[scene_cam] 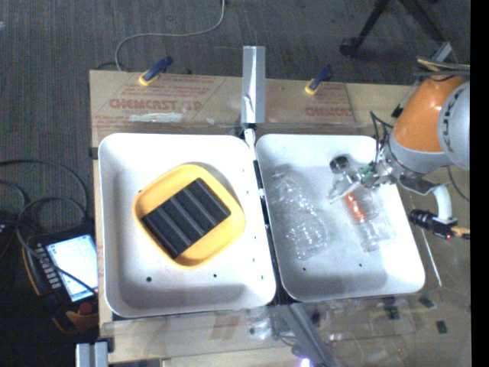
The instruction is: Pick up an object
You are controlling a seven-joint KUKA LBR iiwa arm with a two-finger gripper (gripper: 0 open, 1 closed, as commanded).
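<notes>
In the left bin (114, 205) lies a yellow tray-like object (191, 214) with a black ribbed top. The right bin (397, 277) holds a clear plastic bottle (365, 216) with an orange patch, lying on its side near the right wall. A clear crumpled plastic piece (298, 214) lies at that bin's middle left. My gripper (350, 174) hangs low over the right bin's upper right part, just above the bottle's upper end. I see nothing held in it.
The orange and grey arm (432, 128) reaches in over the right bin's right rim. A metal post (253, 82) stands behind the wall between the bins. Two clamps (155, 69) (318, 79) sit on the board behind. A tablet (70, 254) lies on the floor at left.
</notes>
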